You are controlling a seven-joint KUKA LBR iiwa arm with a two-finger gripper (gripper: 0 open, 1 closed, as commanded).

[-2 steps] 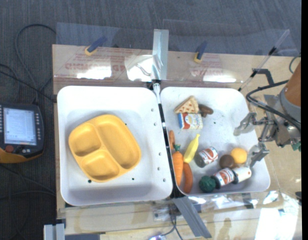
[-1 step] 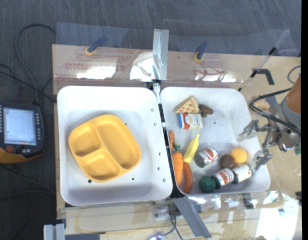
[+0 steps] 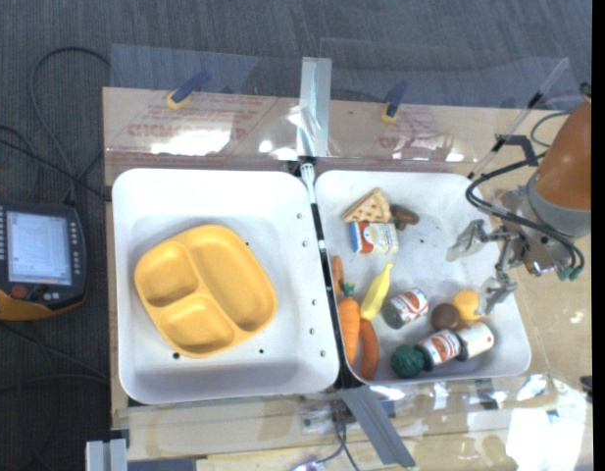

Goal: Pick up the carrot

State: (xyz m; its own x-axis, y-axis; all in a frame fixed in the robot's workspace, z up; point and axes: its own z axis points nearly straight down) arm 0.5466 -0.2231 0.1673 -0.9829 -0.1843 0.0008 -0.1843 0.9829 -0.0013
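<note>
Spread apart and holding nothing, my two metal fingers (image 3: 473, 236) hung over the right side of the right shallow white bin (image 3: 429, 189). One fingertip sat toward the far side and the other nearer, beside a small yellow-orange round fruit (image 3: 466, 305). My two-finger gripper (image 3: 485, 261) reached in from the right, with the grey wrist and orange band of my arm (image 3: 567, 170) at that edge.

The long orange carrot with a green top (image 3: 349, 324) lay against the left wall of the right bin, toward the near side, well apart from my fingers. A second orange carrot-like piece (image 3: 368, 347) lay just beside it, and a yellow banana (image 3: 377, 291) slanted next to them. A dark green round vegetable (image 3: 409, 360), two red-and-white cans (image 3: 409, 306), a brown round item (image 3: 444, 316), a tan wedge-shaped sandwich (image 3: 369, 207) and a small white carton (image 3: 373, 236) shared that bin.

The left shallow white bin (image 3: 145, 194) held a yellow divided plastic tray (image 3: 204, 287), sitting tilted near its middle.
</note>
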